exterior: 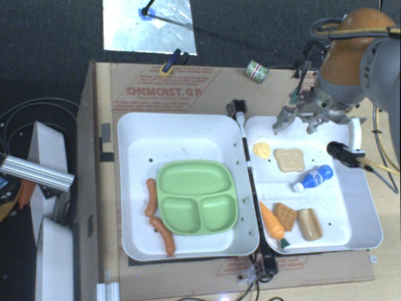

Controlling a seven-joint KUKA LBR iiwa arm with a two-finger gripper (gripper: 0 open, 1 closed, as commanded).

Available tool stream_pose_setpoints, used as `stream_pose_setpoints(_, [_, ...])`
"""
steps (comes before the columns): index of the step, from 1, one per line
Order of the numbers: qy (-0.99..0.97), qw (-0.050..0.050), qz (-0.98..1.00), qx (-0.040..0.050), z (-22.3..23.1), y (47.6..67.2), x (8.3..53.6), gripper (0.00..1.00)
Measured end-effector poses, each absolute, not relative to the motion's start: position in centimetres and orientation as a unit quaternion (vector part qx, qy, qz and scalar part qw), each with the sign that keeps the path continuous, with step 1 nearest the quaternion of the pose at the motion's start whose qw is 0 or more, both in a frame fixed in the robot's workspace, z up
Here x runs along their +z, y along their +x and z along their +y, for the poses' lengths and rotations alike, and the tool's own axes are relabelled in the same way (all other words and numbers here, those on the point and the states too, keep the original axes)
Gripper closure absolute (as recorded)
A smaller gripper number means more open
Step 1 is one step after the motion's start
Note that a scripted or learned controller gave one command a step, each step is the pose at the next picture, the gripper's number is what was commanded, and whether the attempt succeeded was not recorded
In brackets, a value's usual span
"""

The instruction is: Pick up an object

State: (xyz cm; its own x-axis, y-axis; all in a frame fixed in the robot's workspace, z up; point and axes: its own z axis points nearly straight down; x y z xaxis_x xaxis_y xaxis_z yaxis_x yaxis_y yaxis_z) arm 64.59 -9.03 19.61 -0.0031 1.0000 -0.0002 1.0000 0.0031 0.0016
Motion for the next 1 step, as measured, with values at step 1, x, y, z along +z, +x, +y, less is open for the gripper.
stream_pose_setpoints(1, [0.707,0.000,0.708,0.0002,-9.23,62.08,17.56,0.00])
